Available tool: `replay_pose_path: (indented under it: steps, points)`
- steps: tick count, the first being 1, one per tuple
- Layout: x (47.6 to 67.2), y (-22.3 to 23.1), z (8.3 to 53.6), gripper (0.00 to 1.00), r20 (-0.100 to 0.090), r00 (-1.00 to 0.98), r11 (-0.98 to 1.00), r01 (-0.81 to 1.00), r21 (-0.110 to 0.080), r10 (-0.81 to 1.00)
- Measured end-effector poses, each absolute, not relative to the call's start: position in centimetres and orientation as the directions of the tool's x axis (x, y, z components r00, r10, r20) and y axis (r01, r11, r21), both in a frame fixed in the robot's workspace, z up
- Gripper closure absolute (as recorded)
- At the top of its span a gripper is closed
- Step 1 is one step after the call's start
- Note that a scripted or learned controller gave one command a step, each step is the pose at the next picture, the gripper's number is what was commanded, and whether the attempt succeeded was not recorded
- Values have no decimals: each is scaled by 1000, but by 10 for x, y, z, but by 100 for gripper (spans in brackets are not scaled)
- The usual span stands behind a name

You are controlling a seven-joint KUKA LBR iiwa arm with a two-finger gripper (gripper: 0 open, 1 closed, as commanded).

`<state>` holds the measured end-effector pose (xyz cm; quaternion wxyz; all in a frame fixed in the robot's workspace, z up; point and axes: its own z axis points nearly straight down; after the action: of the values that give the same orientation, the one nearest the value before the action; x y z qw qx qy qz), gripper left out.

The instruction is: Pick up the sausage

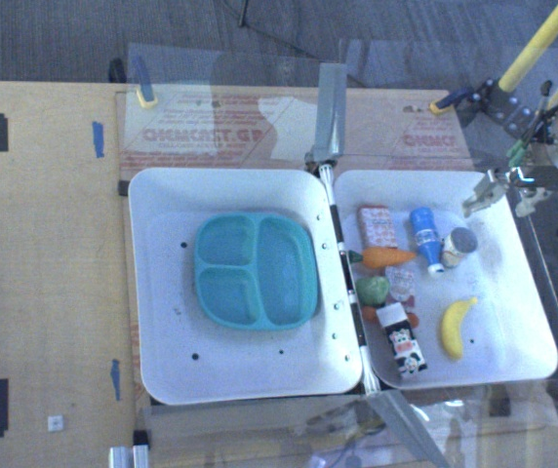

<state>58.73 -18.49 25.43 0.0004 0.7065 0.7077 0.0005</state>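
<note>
The sausage (369,312) is a small red-brown piece in the right bin (513,359), near the bin's left wall. Most of it lies hidden under a black-and-white carton (403,339), and another red-brown end shows at the carton's right side. My gripper (501,199) hovers over the bin's upper right corner, far up and right of the sausage. Its fingers are spread open with nothing between them.
Around the sausage lie a green vegetable (374,288), a carrot (388,257), a pink packet (378,227), a blue bottle (423,237), a small can (461,242) and a banana (457,328). The left bin (162,359) holds a teal divided plate (257,271).
</note>
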Motion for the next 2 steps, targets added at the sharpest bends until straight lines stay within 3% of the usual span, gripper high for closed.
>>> replay_pose_path:
  steps: [1, 2]
  points:
    - [526, -137, 119, 0, 1, -131, 131, 991, 1, 991]
    - [535, -108, 91, 0, -4, -32, 32, 999, 11, 999]
